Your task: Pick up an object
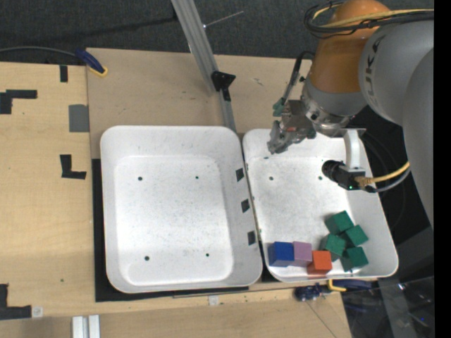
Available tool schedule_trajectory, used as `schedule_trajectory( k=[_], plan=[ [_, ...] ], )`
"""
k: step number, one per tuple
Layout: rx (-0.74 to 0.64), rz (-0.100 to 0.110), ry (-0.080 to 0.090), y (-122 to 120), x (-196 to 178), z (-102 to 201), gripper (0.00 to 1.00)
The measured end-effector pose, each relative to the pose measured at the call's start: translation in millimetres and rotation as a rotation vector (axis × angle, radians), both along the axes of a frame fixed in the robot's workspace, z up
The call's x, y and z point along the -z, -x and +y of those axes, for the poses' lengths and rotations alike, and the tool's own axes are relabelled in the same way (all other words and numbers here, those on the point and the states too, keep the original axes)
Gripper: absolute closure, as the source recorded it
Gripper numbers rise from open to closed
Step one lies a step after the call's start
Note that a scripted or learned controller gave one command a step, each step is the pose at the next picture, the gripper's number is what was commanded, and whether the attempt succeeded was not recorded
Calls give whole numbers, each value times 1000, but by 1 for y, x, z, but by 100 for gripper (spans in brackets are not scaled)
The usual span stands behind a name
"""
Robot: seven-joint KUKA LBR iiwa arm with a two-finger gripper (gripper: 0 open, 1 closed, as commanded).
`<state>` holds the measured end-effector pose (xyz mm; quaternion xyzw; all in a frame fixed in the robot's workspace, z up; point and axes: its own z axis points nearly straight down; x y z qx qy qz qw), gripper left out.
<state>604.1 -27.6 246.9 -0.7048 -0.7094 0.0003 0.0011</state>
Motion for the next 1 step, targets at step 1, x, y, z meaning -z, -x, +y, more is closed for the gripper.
schedule_trajectory(
  k=[1],
  plan=[
    [0,-1,0,-15,0,53,100]
  ],
)
